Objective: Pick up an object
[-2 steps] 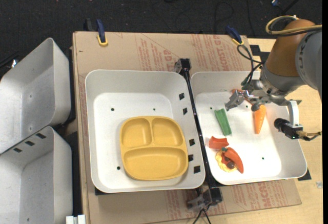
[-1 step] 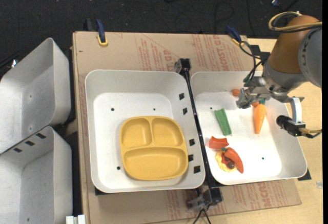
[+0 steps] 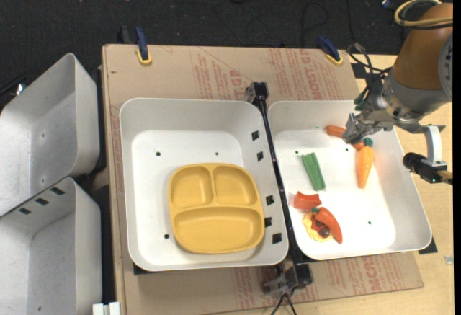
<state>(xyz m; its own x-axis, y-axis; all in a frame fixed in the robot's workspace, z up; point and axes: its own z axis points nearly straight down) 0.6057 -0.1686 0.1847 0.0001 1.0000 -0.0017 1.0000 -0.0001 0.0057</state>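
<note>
dark floor surrounds the bench (image 3: 180,61), which carries two white bins side by side. the left bin (image 3: 137,162) holds a yellow divided tray (image 3: 215,207). the right bin (image 3: 403,213) holds an orange carrot (image 3: 365,165), a green stick (image 3: 312,170), a red piece (image 3: 306,200) and a red-and-yellow pile (image 3: 323,225). the jaws (image 3: 355,135) sit low at the bin's far side, just beside the carrot's top and a small orange piece (image 3: 335,131); whether they are spread or pinching, i cannot tell.
</note>
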